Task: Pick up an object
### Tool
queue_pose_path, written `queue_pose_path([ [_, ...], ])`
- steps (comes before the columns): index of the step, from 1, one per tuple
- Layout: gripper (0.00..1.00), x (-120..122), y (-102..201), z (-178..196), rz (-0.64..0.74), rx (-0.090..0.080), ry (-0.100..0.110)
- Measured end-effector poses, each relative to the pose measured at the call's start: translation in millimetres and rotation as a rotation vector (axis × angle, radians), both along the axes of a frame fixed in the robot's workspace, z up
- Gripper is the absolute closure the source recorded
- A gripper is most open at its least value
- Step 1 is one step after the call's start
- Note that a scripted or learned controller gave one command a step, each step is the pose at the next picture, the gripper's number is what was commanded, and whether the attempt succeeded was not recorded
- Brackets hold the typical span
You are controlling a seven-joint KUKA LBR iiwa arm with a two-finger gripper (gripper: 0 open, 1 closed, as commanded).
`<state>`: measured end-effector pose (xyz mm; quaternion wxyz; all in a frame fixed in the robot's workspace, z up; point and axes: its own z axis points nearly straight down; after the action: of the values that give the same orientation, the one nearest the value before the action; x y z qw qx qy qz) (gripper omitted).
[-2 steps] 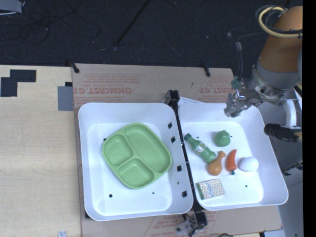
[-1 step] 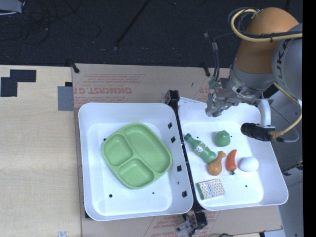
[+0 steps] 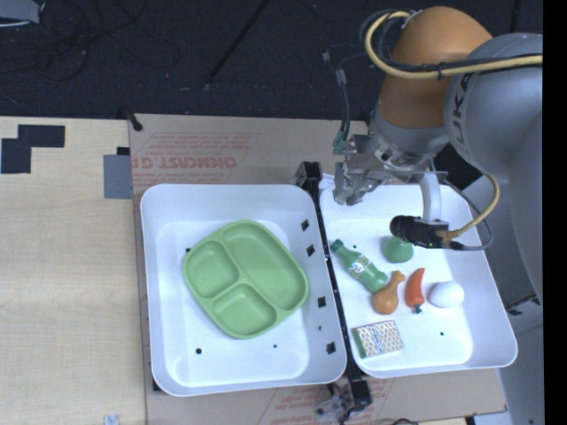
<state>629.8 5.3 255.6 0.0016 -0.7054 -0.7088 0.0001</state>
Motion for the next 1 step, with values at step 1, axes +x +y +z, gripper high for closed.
queue_pose_path([
  [1, 1.0, -0.6, 46.1, -22.3, -0.001, -0.001, 0.004],
])
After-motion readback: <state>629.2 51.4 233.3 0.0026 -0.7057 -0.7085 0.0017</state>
